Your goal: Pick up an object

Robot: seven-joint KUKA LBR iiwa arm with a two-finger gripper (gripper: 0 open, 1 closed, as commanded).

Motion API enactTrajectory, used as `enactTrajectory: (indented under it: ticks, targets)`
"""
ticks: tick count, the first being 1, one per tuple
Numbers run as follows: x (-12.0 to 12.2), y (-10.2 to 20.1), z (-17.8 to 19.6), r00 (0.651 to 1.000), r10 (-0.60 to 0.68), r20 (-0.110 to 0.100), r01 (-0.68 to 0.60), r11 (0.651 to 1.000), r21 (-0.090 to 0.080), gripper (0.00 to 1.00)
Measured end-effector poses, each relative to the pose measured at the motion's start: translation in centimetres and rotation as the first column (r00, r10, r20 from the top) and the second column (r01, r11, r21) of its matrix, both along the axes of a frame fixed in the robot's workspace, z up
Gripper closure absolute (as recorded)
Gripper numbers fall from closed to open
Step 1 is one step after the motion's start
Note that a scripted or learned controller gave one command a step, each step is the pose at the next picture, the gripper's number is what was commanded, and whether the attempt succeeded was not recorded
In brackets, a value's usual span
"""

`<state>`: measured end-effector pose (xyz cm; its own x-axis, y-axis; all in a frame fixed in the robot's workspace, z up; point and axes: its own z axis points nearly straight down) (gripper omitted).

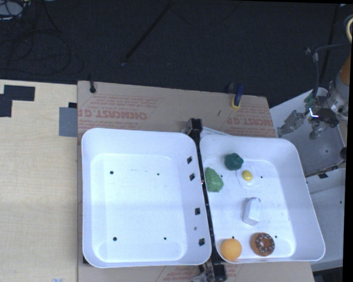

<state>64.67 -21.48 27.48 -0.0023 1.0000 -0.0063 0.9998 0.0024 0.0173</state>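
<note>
We see the left bin (pixel 139 197) beside the right bin (pixel 297 189), which holds a green lump (pixel 213 180), teal lump (pixel 233 161), fried egg (pixel 247 176), white block (pixel 252 210) lying near-upright lengthwise, orange ball (pixel 231 249) and donut (pixel 263 244). The gripper (pixel 318 114) sits upper right, its state unclear.

right bin (pixel 303 190) holds an orange ball (pixel 231 249), a donut (pixel 263 244) and a fried egg (pixel 247 177).

Cardboard sheet (pixel 166 111) under bins; blue clamp (pixel 238 94) at far edge.
</note>
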Motion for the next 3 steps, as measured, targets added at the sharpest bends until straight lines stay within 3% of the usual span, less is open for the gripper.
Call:
enactTrajectory:
  ticks: [1,3]
  targets:
    - [-0.57,1.65,-12.98,1.0,0.001,-0.03,-0.001,1.0,0.01,0.0]
    - [-0.31,1.52,-12.14,1.0,0.002,-0.019,-0.002,1.0,0.006,0.0]
